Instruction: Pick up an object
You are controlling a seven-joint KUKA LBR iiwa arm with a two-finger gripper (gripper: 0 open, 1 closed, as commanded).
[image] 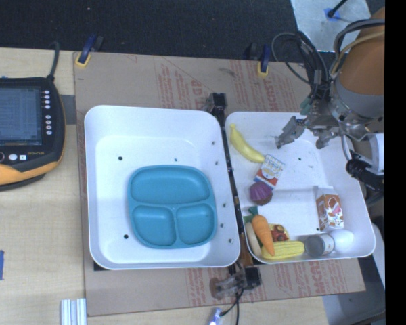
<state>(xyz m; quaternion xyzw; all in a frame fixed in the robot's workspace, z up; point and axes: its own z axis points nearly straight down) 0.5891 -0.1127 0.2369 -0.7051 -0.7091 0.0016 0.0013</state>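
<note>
Approach under way: the gripper (pixel 304 133), fingers spread and empty, hovers just right of the banana (pixel 245 146), needing descent next.

A yellow banana (pixel 245 145) lay slanted at the far left of the right bin (pixel 363 202). Near it sat a small packet (pixel 269 169) and a purple onion (pixel 260 192). A carrot (pixel 262 233), corn cob (pixel 285 250), carton (pixel 330 211) and grey bottle (pixel 327 242) lay along the near edge.

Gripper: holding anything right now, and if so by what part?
Nothing held. The gripper hangs open above the right bin, with no object between its fingers.
</note>
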